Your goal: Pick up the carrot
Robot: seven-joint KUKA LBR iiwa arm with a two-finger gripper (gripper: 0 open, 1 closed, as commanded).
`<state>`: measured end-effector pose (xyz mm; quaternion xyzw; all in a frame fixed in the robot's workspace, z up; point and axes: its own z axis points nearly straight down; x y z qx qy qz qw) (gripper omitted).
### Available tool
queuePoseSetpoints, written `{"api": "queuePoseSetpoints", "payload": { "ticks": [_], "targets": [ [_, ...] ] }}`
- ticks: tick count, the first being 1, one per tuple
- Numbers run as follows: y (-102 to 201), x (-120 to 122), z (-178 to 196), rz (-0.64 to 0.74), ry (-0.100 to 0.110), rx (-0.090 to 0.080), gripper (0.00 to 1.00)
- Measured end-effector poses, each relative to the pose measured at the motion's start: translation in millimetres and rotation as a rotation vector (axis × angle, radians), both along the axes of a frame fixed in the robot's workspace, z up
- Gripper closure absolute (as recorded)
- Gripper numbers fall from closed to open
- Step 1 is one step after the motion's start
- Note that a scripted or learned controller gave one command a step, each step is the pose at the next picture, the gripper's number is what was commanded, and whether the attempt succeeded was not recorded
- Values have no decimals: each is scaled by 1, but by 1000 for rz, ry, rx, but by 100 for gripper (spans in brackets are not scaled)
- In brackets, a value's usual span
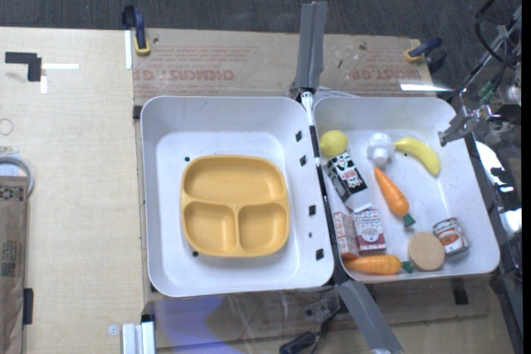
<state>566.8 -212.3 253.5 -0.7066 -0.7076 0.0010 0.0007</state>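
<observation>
2 shallow white plastic bins are sitting side by side on the pale wood-grain surface [75, 203], rims touching at the middle.

Left bin [158, 178] is holding a yellow tray [236, 206] with rounded corners and 3 compartments, smooth matte plastic.

Right bin [465, 203] is holding the clutter:
- 2 carrots, both glossy orange tapered cones with small green stem ends. Upper carrot [392, 191] is lying diagonally mid-bin, apart from the rest. Lower carrot [375, 264] is lying flat along the near wall, just below the cartons, its stem end touching the cookie.
- Lemon [333, 143], round and yellow, is at the far left corner.
- Banana [419, 154], curved and yellow, is near the far wall; a small white lumpy object [380, 148] is lying just left of it.
- Black-and-white carton [346, 178] is lying tilted below the lemon.
- 2 small red-and-white cartons [362, 231] are side by side near the left wall.
- Tan round cookie [426, 251] and a small can [450, 235] on its side are sitting close together at the near right.

Arm hardware is hanging over the right bin's far right corner; tool [461, 127] is above the rim, well apart from both carrots. Cannot tell its grip state, too cluttered and small.
</observation>
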Motion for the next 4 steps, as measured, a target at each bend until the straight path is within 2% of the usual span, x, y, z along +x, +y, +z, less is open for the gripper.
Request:
{"api": "queuePoseSetpoints", "payload": {
  "ticks": [1,2,3,4],
  "targets": [
    [37,-48,-82,419,-1,2,0],
    [92,-51,-158,595,-7,-2,0],
    [91,-50,-149,590,-10,-1,100],
    [131,-47,-26,455,-2,0,100]
  ]
}}
